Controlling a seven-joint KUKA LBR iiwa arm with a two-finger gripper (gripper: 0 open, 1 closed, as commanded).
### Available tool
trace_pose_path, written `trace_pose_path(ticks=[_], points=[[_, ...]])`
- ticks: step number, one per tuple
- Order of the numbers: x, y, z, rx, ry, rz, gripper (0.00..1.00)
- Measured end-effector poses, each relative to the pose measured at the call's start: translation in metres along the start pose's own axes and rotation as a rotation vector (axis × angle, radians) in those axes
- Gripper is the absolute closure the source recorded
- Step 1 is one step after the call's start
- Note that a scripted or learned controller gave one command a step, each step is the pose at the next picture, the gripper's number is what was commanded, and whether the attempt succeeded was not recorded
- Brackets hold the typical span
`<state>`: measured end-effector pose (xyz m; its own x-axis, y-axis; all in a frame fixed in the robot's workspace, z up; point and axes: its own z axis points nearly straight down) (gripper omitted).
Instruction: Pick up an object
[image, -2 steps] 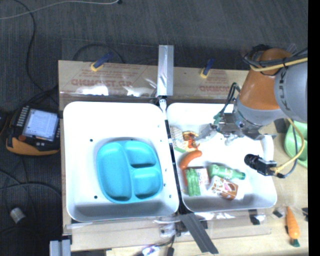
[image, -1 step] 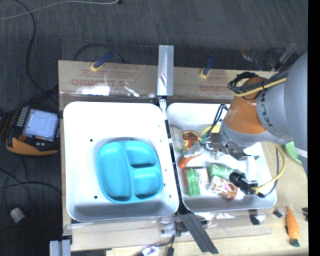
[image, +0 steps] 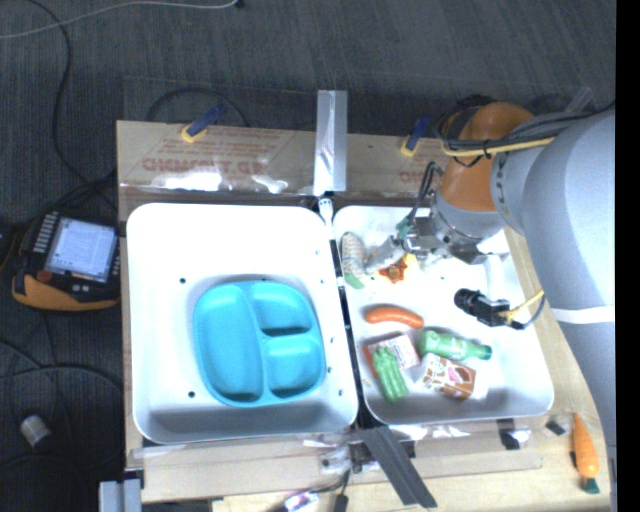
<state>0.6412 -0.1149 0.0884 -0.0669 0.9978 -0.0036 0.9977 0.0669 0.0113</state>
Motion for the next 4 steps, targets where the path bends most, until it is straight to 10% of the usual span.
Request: trace_pose_path(ticks=[1,2,3,4], points=[[0.001,0.000,-0.008,0.005,0.001,-0.001,1.00],[-0.045,-0.032,-0.019,0.016,0.002,0.025,1.00],[-0.033,-0.001,-0.065,0.014,0.003,0.049,1.00],[0.019,0.005,-0.011,0.017,0.002,0.051,1.00]])
